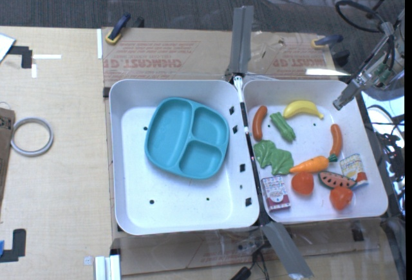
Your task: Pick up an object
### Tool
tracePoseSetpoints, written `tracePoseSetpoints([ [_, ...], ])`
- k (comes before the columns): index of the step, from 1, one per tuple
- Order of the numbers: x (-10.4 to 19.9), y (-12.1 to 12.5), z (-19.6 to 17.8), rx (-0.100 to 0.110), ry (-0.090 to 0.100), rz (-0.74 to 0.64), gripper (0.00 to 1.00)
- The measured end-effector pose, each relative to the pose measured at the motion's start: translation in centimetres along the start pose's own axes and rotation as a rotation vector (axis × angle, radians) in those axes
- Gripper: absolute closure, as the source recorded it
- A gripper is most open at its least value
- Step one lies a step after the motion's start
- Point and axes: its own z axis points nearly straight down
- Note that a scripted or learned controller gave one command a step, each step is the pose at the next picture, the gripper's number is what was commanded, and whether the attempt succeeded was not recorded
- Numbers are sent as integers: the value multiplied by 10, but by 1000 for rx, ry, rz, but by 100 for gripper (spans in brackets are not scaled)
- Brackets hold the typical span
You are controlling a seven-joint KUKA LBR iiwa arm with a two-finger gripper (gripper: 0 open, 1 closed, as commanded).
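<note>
White bins: two shallow ones sit side by side on a cardboard sheet; the left bin (129,208) carries a teal divided plate (187,138), the right bin (370,208) carries the toy food.
Gripper: the gripper (339,103) hangs over the right bin's far right corner, above the rim; whether it is open or closed cannot be told, and nothing is seen in it.
Things to pick: a banana (302,108) lies nearest, by the far edge; two sausages (259,121), green leaves (273,156), a carrot (311,164), tomatoes (302,183), a melon slice (336,178) and small cartons (275,193) crowd the middle and near edge.
Risk: the pieces lie close or touching, so a descent there could nudge neighbours or close on two at once; the curved banana may roll out of a pinch.
Surface: pale wooden desk (58,208), with a tape roll (29,136) near its left edge.
Room: dark carpet beyond the far edge, cables at the right.
</note>
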Motion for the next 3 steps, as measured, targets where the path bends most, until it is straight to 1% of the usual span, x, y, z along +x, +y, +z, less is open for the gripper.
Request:
tracePoseSetpoints([
  [1,-47,-19,148,2,3,180,0],
  [2,-47,-16,218,0,6,127,0],
  [3,-33,59,217,-1,1,138,0],
])
